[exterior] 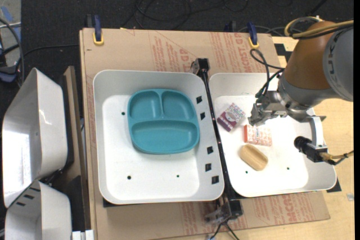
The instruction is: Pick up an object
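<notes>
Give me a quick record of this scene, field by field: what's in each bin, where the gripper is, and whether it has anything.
left bin: teal divided plate
right bin: purple-and-white packet, red-and-white packet, tan bread-like piece
gripper: over the right bin, just above the red-and-white packet
holding: nothing visibly between its fingers
pick status: not yet done

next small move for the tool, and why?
Probably a short drop straight down. The tool hangs over the right bin, just above the red-and-white packet, with nothing seen between its fingers; the purple packet and tan bread roll lie close by.
</notes>
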`<state>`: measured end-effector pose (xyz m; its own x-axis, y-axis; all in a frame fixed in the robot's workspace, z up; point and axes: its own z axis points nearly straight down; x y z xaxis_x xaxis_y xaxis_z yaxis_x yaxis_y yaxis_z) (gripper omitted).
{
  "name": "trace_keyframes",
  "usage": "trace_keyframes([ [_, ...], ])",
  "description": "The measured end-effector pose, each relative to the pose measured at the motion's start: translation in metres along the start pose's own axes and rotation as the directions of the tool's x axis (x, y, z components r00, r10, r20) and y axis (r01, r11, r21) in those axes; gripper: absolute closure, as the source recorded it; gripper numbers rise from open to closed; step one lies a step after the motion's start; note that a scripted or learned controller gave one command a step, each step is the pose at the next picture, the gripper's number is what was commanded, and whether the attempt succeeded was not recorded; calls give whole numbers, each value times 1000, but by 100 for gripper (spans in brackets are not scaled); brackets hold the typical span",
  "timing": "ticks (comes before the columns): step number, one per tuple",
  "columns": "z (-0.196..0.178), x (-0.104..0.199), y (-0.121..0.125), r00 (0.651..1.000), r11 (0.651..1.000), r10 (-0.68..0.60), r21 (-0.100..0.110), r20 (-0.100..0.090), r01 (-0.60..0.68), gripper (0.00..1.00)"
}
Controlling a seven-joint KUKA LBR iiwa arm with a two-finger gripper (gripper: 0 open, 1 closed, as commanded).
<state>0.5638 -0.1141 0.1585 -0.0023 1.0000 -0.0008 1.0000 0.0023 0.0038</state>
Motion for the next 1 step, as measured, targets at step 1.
trace_keyframes([
  [1, -57, -10, 0, 1000, 1000, 2, -3, 1, -2, 100],
])
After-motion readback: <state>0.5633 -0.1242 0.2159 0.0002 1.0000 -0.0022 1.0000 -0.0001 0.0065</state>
